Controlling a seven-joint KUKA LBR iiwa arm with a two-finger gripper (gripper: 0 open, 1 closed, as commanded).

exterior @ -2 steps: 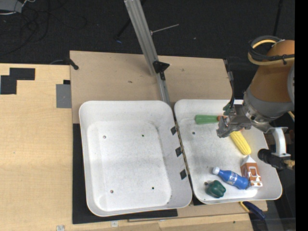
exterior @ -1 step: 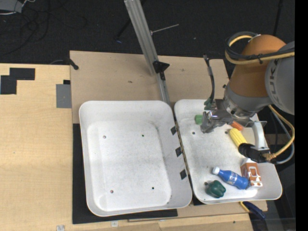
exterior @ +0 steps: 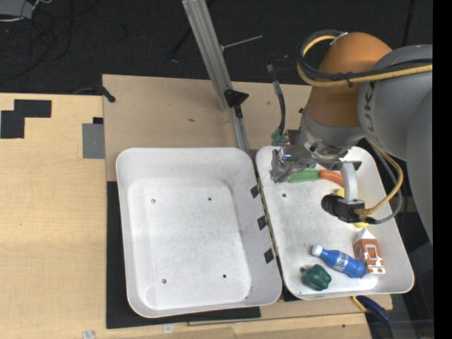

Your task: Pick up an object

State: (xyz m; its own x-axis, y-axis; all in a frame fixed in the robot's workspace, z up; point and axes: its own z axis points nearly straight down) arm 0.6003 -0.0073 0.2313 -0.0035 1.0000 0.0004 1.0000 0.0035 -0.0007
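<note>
Nearest me in the right bin (exterior: 395,282) lie a green pepper (exterior: 316,278) and blue bottle (exterior: 341,261); my jaws (exterior: 281,162), grip state I cannot tell, sit at the far-left corner beside a carrot (exterior: 318,176) lying left-right.

A bulky grey arm (exterior: 402,97) wears a rounded orange band (exterior: 346,69), looped by black and yellow cables (exterior: 332,73).

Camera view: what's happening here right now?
The KUKA arm reaches in from the right over the right bin, its hand low at the bin's far end beside a green and orange item. A blue bottle, a dark green object and a small orange carton lie at the near end. Nothing is visibly gripped. The left bin sits alongside.
</note>
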